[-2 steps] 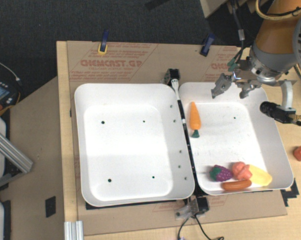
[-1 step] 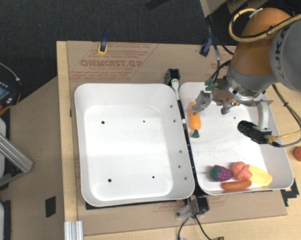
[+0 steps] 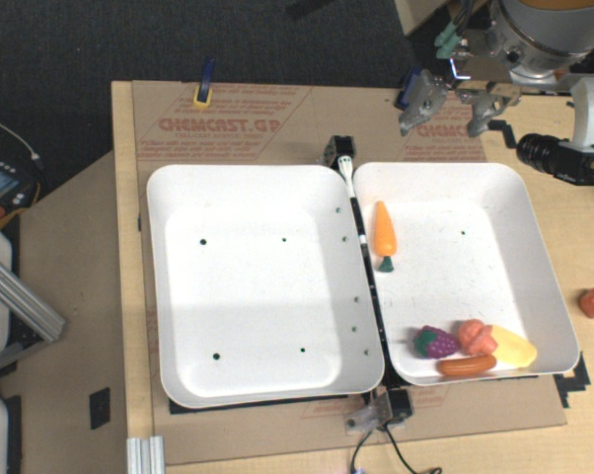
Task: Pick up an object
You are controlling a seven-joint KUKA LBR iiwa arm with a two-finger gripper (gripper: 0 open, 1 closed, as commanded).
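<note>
- Arm (image 3: 549,8): grey, orange band at the top edge of the view, entering from the upper right; it hangs above the bench beyond the far rim of the right bin.
- Gripper (image 3: 448,112): two grey fingers pointing down, one finger (image 3: 417,107) to the left and the other to the right, set apart with open space between them; nothing lies between them. It sits over the brown board just past the right bin's far edge.
- Right bin (image 3: 494,215): shallow, white, holds all the toy food.
- Carrot (image 3: 384,228): orange with a green stalk end toward the near side; lies lengthwise close to the bin's left wall, well apart from the other pieces.
- Grapes (image 3: 435,343): purple bunch, near corner of the right bin, leftmost of a cluster.
- Pink piece (image 3: 477,336): lumpy, just beside the grapes on their right.
- Yellow piece (image 3: 516,349): smooth, touching the pink piece, against the bin's near right wall.
- Sausage (image 3: 467,366): orange-red, lying crosswise in front of the cluster, along the near wall.
- Left bin (image 3: 248,284): shallow, white, four dark dots on its floor.
- Board (image 3: 238,121): brown card under both bins, red printing on its far part.
- Clip (image 3: 205,85): blue and yellow, on the board's far left edge.
- Orange item (image 3: 592,303): on the bench right of the right bin, cut by the view's edge.
</note>
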